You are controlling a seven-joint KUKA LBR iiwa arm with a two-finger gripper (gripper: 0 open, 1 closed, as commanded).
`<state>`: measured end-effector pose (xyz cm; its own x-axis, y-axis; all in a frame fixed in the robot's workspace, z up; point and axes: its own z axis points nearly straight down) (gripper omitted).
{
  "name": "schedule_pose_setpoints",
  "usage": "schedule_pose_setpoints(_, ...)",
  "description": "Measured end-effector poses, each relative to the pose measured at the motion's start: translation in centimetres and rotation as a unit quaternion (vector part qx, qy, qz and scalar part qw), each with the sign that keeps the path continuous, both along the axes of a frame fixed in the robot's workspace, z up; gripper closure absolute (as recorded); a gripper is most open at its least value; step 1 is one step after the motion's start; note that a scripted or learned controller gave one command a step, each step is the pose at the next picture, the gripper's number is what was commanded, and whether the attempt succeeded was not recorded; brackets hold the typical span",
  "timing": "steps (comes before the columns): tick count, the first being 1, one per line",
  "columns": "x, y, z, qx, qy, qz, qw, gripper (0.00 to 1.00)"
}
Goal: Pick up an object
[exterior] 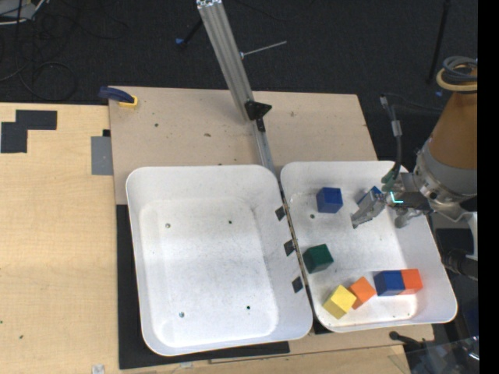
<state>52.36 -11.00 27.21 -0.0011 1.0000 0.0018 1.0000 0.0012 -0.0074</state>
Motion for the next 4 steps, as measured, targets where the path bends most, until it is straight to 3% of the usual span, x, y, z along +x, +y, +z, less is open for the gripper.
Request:
schedule_pose_setpoints(1,0.0,-0.2,0.2,-0.0005,-0.002,-0.002,1.0000,0.00)
schedule_pose_setpoints(3,-1.1,-0.1,-11.0,0.0005,0.002,-0.001,1.0000,0.00)
schedule_pose_setpoints(4,-1.1,0.1,-14.9,0.0017,-0.003,-0.001,1.0000,0.00)
